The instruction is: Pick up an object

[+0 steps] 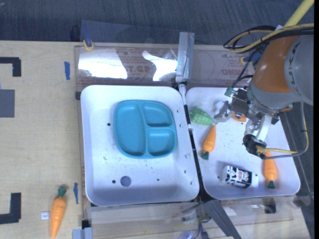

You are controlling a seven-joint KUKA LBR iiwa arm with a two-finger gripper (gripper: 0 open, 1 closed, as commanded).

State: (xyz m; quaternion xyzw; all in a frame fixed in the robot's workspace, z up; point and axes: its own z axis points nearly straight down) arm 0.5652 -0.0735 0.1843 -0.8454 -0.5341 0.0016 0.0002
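A: Carrot (209, 139), where?
B: Right of the blue tray (145, 128), in the neighbouring white bin (225, 156).
A: Tool (223, 111)?
B: Further right of the tray, over that bin. Clenched or released, I cannot tell.
A: Counter (35, 148)?
B: Pale wood with blue tape marks (67, 69); dark floor (149, 4) beyond.

arm (300, 71): grey shell | orange band (271, 66) | yellow cable (302, 8) | black cables (245, 36) looped
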